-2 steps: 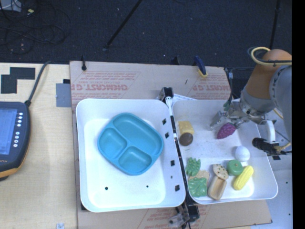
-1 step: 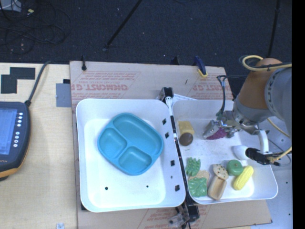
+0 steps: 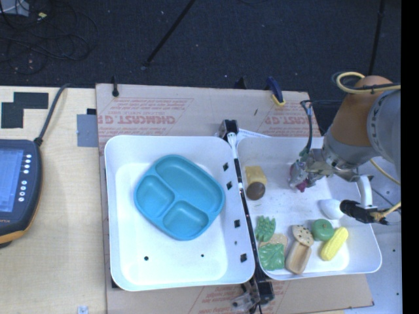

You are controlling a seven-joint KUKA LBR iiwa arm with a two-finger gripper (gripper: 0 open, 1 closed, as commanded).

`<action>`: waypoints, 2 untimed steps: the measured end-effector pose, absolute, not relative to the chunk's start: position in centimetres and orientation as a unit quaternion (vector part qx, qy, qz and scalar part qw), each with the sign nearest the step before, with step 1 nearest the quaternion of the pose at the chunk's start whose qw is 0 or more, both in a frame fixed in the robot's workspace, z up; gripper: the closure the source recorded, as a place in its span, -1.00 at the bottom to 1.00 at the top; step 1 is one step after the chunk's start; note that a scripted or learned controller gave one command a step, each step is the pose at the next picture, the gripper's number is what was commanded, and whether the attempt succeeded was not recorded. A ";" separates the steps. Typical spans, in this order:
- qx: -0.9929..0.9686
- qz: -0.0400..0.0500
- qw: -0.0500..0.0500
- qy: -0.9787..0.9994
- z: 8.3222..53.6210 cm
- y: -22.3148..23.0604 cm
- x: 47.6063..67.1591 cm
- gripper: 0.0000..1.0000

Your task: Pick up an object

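My gripper (image 3: 302, 177) hangs low over the back middle of the right bin (image 3: 281, 150), at the end of the grey arm with its orange band (image 3: 366, 103). To its left lie a yellow cylinder (image 3: 255, 174) and a brown ball (image 3: 255, 190). A small white piece (image 3: 330, 208) lies just to the gripper's front right. Along the bin's front edge are two green leafy pieces (image 3: 265, 228) (image 3: 272, 256), a tan bread-like piece (image 3: 300, 254), a green round item (image 3: 321, 228) and a yellow corn-like item (image 3: 334, 243).
The left bin (image 3: 124, 254) bears a blue divided plate (image 3: 179, 196). A black divider (image 3: 236, 201) runs between the bins. A tablet-like pendant (image 3: 16, 182) rests on the bench at far left. Bare bin floor lies under and in front of the gripper.
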State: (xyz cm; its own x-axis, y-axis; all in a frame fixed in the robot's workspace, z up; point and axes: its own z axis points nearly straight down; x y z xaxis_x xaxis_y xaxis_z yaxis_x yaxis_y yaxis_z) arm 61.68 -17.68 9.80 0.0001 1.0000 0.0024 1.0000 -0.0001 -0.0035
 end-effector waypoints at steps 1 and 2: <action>-0.708 0.001 0.003 -0.706 10.8 -17.8 61.7 1.00; -0.708 0.001 0.002 -0.706 16.0 -16.3 56.5 1.00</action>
